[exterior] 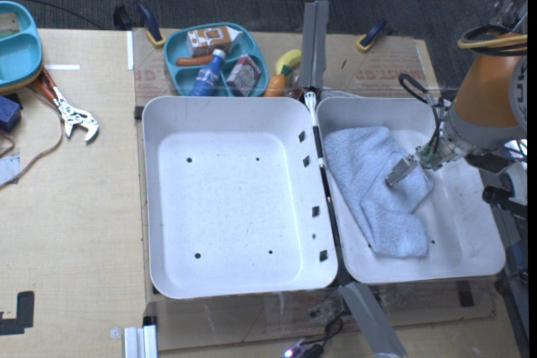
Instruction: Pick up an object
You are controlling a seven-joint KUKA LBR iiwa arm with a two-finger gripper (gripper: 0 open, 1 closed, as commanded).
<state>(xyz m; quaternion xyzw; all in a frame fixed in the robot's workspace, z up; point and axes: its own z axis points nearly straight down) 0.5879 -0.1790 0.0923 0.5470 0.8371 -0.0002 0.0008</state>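
A pale blue cloth (373, 189) lies crumpled in the right bin (470, 256), running from its back left toward the front middle. My gripper (401, 173) reaches in from the right and hangs low over the cloth's right side, its grey fingers touching or just above the fabric. The arm's orange band (491, 88) shows at the right edge. I cannot make out whether any fabric sits between the fingers.
The left bin (168, 264) sits beside the right one, with a grey divider post (314, 46) behind their shared edge. A teal tray (180, 67) with small items stands behind the left bin. A wrench (71, 117) lies on the bench at far left.
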